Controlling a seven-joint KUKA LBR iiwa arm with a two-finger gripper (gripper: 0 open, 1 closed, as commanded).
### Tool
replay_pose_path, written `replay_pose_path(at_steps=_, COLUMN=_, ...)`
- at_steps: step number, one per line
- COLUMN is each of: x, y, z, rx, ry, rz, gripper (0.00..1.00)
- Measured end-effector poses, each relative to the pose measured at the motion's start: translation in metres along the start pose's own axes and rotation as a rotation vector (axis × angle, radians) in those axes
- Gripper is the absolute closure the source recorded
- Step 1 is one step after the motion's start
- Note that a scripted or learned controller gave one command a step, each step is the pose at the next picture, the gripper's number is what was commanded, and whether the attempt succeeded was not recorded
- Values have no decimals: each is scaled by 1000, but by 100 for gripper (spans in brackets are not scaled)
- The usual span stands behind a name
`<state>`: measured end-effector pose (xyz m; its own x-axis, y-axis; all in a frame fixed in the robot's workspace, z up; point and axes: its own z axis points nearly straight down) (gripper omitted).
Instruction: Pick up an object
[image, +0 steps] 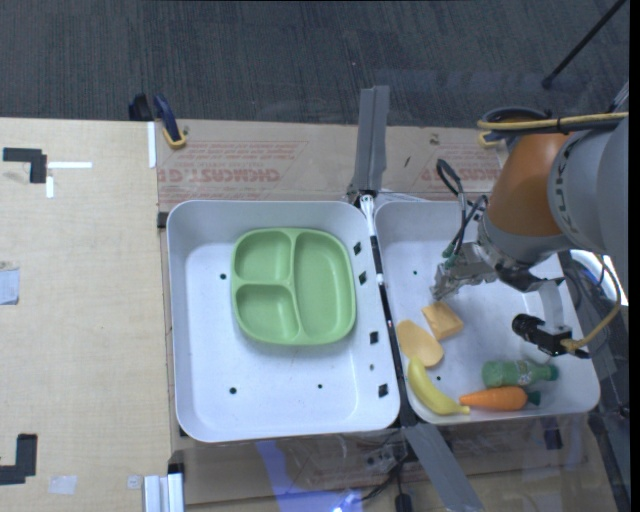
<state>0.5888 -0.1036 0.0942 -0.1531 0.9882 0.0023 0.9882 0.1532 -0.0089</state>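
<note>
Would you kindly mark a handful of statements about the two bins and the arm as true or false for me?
1. The green divided plate lies in the left bin. True.
2. The banana sits on the green plate. False: it lies in the right bin, near its front edge.
3. The carrot lies beside the banana in the right bin. True.
4. The gripper hangs over the left bin. False: it is over the right bin, just above the yellow block.
5. The green plate has three compartments. True.
</note>
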Motion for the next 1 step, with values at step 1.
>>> replay_pose_path(at_steps=1, x=0, y=0, z=0, rx=0, ry=0, rz=0, gripper=0)
